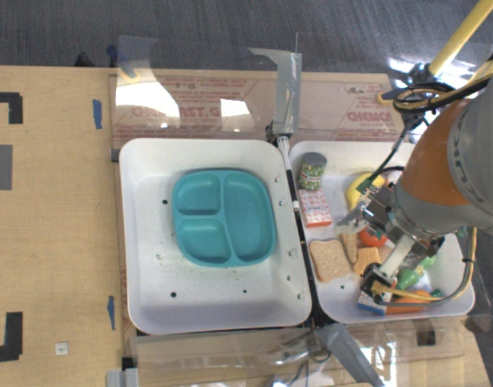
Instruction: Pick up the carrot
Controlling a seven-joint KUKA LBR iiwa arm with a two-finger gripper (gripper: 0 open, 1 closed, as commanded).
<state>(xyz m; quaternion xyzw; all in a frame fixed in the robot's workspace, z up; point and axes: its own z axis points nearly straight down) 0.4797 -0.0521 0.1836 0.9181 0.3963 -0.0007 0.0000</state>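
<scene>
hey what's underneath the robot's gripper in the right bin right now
Under the gripper in the right bin lies a clutter of toy food: the orange carrot at the bin's front, a green piece, a bread slice alongside. The arm covers whatever lies beneath it.

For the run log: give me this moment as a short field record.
left bin: holds teal divided plate
right bin: can, red-and-white carton, bread slice, yellow item, other toy food
carrot: lying near the right bin's front edge, not lifted
gripper: low over the right bin, just left of the carrot
</scene>
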